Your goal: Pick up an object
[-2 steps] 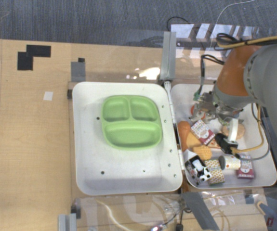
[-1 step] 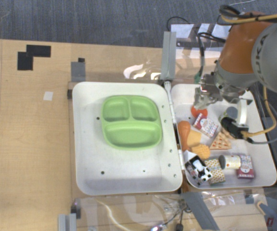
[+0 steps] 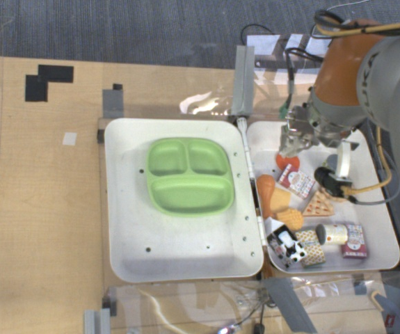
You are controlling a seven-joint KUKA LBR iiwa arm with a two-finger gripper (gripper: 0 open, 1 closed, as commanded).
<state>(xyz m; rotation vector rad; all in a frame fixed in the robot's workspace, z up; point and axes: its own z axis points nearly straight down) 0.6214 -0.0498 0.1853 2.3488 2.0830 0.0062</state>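
Note:
The right bin (image 3: 387, 245) holds a heap of toy food. A red piece (image 3: 289, 163) lies at the top of the heap, with a small red-and-white box (image 3: 299, 184) under it, an orange carrot-like piece (image 3: 266, 188), a waffle slice (image 3: 318, 204), a round biscuit (image 3: 291, 218), a black-and-white item (image 3: 284, 245), a can (image 3: 332, 234) and a red carton (image 3: 353, 244). My gripper (image 3: 293, 142) hangs over the far left part of this bin, just above the red piece. Nothing is visibly held.
The left bin (image 3: 126, 242) carries a green three-part plate (image 3: 189, 176). A grey divider rail (image 3: 243, 89) runs between the bins at the back. The grey arm with its orange band (image 3: 342, 68) and cables cover the right bin's far right corner.

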